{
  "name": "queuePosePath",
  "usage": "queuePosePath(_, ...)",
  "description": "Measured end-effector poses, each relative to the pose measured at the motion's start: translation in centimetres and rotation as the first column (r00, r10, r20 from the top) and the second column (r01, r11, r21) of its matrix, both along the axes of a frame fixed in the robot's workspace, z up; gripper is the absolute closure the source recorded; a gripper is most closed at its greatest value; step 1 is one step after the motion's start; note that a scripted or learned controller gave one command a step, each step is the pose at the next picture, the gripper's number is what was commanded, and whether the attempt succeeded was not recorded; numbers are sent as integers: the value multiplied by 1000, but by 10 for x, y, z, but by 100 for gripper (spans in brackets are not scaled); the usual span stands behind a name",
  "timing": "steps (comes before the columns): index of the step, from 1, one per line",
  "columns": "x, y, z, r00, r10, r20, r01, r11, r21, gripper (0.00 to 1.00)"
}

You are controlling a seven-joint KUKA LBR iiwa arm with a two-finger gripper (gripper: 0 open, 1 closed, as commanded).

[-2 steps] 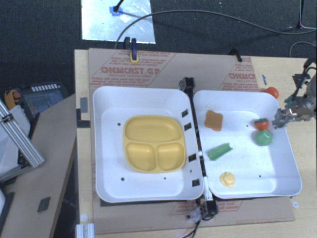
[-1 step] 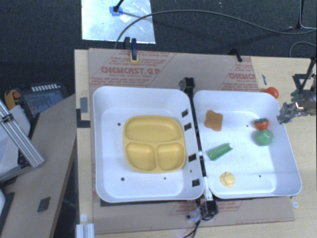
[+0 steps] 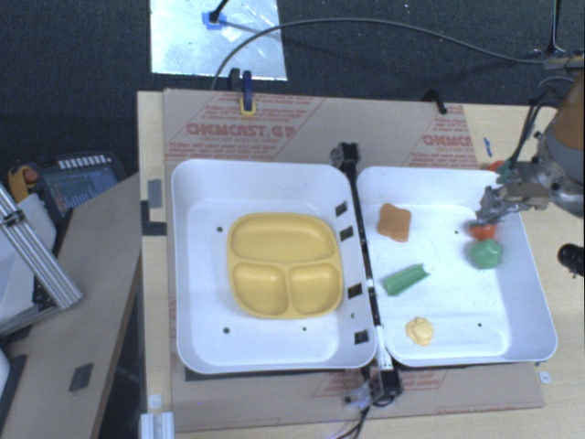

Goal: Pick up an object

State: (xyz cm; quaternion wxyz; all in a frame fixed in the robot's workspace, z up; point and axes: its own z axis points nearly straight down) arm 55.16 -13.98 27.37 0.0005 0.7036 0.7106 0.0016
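I am looking down into a robotics lab cell, not a home or shop. Two shallow white plastic bins [image 3: 274, 176] sit side by side on a brown cardboard sheet printed with red lettering [image 3: 239, 128], laid over a pale wooden bench [image 3: 151, 122]. Black cables [image 3: 384, 27] trail across dark carpet [image 3: 73, 62]. At the left I see a handheld control pendant with a red button [image 3: 64, 186] and a length of silver aluminium framing rail [image 3: 37, 254].

Divided tray [image 3: 281, 265] in left bin [image 3: 196, 190]; four small items in right bin [image 3: 530, 337]
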Motion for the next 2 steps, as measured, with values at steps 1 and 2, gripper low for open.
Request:
queuePosePath(1,-3,59,-16,1000,0,-1,0,1000,1,100)
queuePosePath(2,-2,103,-19,1000,-1,-1,1,1000,0,100)
